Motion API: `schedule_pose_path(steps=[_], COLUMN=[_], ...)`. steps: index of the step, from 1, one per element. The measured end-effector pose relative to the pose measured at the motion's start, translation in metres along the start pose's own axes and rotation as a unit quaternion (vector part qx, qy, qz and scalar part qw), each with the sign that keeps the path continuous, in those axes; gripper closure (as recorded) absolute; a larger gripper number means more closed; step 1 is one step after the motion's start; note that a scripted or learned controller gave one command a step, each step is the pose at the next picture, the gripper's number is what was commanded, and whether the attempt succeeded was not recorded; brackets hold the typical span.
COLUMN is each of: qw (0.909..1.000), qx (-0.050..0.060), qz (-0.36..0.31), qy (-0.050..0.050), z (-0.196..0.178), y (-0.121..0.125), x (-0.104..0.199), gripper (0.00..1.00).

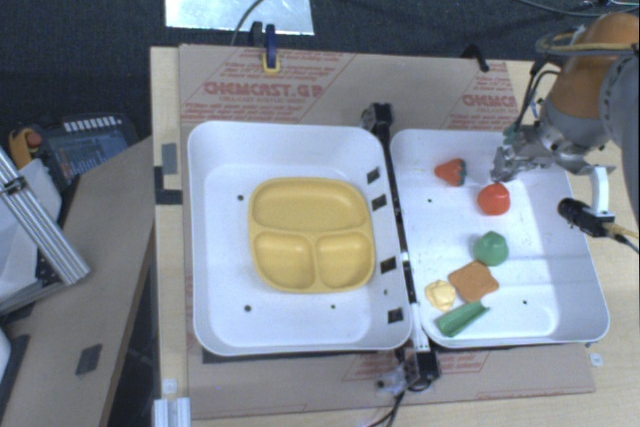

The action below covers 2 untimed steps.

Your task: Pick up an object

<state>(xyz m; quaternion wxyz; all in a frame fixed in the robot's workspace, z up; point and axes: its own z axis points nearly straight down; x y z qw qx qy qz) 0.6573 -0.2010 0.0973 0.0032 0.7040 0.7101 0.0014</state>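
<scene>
The right bin [560, 315] holds several small toy foods: an orange-red piece [451, 171] at the back, a red tomato-like ball [493, 200], a round green piece [490, 247], a brown flat piece [473, 281], a small yellow piece [439, 294] and a long green piece [461, 318] at the front. My gripper [507, 165] hangs over the back of this bin, just above and behind the red ball. Nothing shows between its fingers.
The left bin [215, 245] holds a yellow divided plate [311, 233]. A black divider [390, 215] runs between the bins. The arm [590, 95] enters from the right, with a black part [585, 215] over the right bin's rim. Cables cross the dark floor behind.
</scene>
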Motion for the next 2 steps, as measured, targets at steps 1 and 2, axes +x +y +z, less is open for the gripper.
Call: schedule_pose_path(steps=[1, 2], qw=[1.0000, 1.0000], qx=[0.000, -0.001], qz=[0.001, 0.001], qy=[0.001, 0.000], z=[-0.055, -0.111], y=[0.002, 0.011], x=[0.010, 0.018], gripper=[1.00, 1.00])
